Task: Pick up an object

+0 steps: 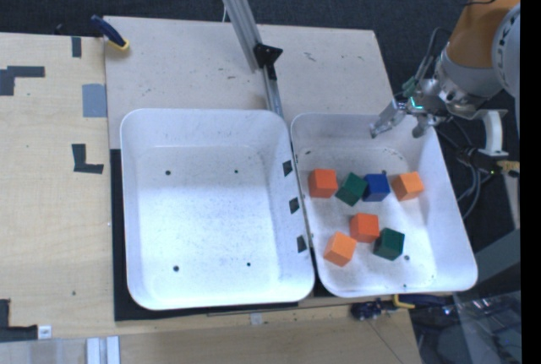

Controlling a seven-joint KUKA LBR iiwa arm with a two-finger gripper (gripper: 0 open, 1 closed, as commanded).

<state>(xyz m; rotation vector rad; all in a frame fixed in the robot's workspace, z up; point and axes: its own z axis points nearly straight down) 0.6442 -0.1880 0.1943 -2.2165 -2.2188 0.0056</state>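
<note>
The right bin [439,185] holds several small cubes. Orange cubes lie at the left [322,182], the right [407,185], the middle [364,226] and the front left [340,248]. A blue cube [376,186] sits between a dark green cube [351,188] and the right orange one. Another green cube [389,243] rests toward the front. My gripper [397,125] hangs over the bin's far right corner, above and behind the cubes. Its two fingers stand apart with nothing between them.
The left bin [135,185] stands beside the right one. A slanted metal pole [241,12] with a black clamp [267,56] crosses the bench behind the bins. Cables [473,153] hang at the right of the arm. A blue and yellow tool [110,32] lies at the far left.
</note>
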